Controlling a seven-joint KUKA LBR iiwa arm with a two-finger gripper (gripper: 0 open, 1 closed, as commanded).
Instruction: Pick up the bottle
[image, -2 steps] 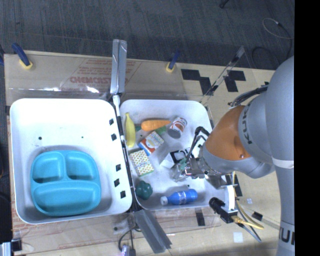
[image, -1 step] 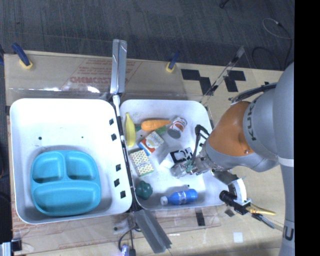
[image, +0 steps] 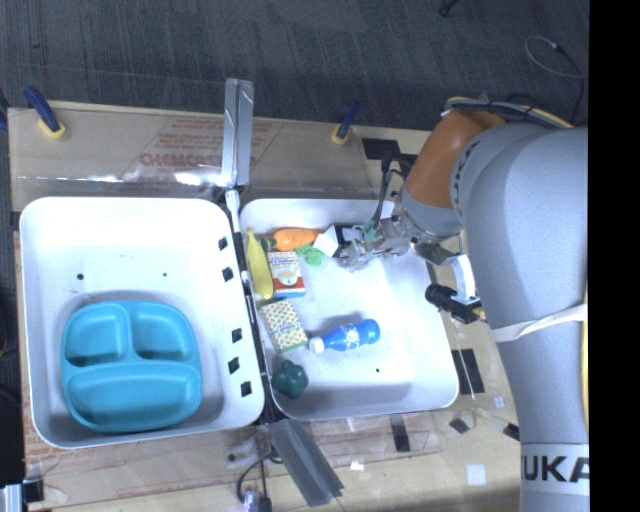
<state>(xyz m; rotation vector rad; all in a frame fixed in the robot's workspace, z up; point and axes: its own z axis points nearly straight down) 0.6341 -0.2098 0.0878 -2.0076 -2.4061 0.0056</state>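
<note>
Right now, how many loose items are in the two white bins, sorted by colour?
Blue: 2, divided plastic tray, plastic bottle
Yellow: 2, banana, patterned packet
Orange: 2, round fruit, small carton
Green: 2, dark round piece, small piece
Total: 8

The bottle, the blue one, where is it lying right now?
The blue bottle lies on its side in the right bin, toward its front, just right of the checkered packet and above the dark green ball.
</note>
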